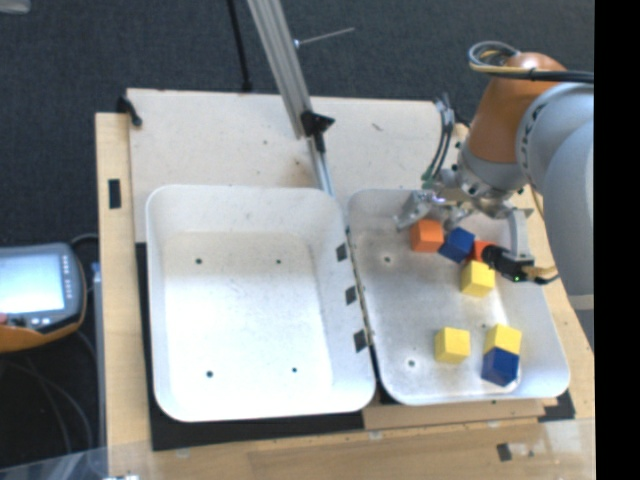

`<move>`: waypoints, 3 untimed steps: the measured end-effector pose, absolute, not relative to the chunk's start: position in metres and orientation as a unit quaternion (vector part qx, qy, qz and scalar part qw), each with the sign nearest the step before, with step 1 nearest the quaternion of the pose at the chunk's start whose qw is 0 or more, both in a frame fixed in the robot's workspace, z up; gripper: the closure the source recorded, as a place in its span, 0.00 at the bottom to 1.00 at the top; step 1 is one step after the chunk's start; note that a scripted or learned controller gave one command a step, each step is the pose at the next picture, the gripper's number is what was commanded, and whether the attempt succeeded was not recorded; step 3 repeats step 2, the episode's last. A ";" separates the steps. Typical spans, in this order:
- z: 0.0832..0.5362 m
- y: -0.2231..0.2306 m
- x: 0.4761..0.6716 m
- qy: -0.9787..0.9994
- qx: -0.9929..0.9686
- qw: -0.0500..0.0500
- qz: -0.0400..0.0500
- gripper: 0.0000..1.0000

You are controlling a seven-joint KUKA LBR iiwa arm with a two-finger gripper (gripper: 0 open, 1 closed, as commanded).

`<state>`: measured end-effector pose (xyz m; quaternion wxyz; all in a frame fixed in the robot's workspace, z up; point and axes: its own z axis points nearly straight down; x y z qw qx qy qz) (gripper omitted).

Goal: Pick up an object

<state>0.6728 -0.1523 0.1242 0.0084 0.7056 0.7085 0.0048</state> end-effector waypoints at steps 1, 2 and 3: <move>0.115 -0.155 0.666 0.709 0.705 0.006 0.004 0.00; 0.122 -0.156 0.663 0.708 0.706 0.003 0.003 1.00; 0.122 -0.156 0.663 0.708 0.706 0.003 0.003 1.00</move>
